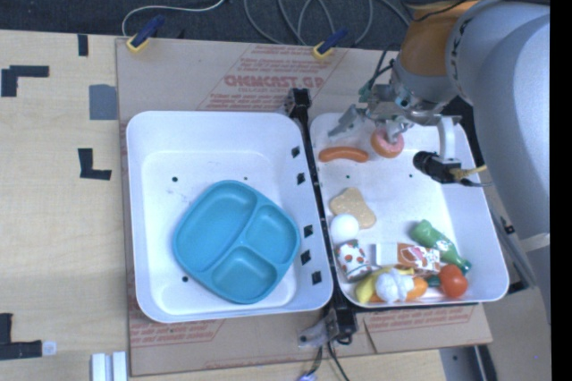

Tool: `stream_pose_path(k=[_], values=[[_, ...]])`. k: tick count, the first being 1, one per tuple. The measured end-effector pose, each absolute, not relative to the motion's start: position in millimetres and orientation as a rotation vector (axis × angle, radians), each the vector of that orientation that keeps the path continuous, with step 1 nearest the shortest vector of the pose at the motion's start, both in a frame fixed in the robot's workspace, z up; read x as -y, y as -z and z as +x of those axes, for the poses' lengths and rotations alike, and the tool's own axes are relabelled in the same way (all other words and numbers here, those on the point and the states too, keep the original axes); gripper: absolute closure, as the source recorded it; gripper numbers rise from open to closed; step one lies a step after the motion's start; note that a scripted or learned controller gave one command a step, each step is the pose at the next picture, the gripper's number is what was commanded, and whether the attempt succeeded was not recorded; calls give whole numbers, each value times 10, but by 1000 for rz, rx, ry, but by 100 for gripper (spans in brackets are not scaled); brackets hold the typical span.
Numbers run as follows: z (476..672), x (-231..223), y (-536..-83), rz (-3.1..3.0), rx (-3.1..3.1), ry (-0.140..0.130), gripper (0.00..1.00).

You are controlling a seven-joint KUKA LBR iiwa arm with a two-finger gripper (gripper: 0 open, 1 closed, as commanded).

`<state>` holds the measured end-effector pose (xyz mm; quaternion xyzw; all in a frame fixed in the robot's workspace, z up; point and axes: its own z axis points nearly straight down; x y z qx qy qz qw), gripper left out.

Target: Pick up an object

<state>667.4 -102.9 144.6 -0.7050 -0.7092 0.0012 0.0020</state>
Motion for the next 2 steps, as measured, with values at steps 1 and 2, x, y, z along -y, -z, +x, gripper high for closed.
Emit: stream_pose_path(k=[1, 2], values=[[6221, 1082, -958, -2223, 2227, 4, 0], [6209, 1082, -1039, -2222, 2226, 1, 100]])
